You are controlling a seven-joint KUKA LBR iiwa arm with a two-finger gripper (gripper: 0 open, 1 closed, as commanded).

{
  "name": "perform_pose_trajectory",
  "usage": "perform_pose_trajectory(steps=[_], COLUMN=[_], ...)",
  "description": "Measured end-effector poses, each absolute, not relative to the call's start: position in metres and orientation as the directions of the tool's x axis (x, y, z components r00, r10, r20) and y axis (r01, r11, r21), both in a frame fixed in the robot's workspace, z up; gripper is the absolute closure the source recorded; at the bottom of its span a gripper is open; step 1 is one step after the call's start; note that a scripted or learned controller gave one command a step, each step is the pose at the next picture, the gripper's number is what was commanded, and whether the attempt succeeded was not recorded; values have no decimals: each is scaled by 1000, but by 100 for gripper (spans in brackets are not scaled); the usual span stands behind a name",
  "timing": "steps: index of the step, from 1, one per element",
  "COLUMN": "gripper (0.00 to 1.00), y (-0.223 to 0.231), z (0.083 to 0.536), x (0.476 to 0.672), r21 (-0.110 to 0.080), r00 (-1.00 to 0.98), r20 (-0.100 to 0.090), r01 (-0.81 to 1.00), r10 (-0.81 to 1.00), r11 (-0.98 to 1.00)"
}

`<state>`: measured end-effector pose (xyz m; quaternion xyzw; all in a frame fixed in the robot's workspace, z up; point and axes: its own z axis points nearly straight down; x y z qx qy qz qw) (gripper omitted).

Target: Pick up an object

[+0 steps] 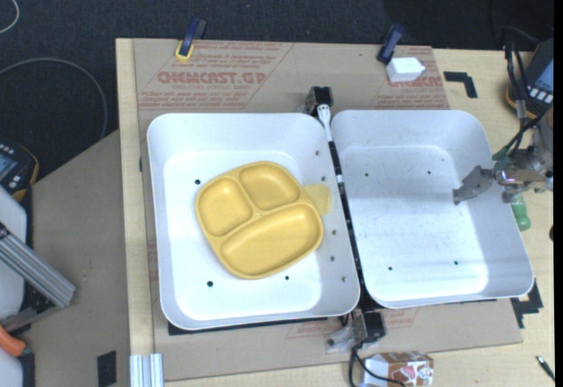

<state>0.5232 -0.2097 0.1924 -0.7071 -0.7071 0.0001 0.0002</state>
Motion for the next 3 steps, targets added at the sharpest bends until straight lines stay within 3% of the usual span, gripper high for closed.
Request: perform_pose_trajectory(steps=[1,2,3], gripper=[0,0,100], y=[-194,-131,-132], z=[287,536,537], x=[479,480,480], r21=[10,23,7], r00=[-1,-6,-1], r20=[-3,-5,-3], r01=[1000,1000,1000], r10=[1000,1000,1000], r11=[1,6,2])
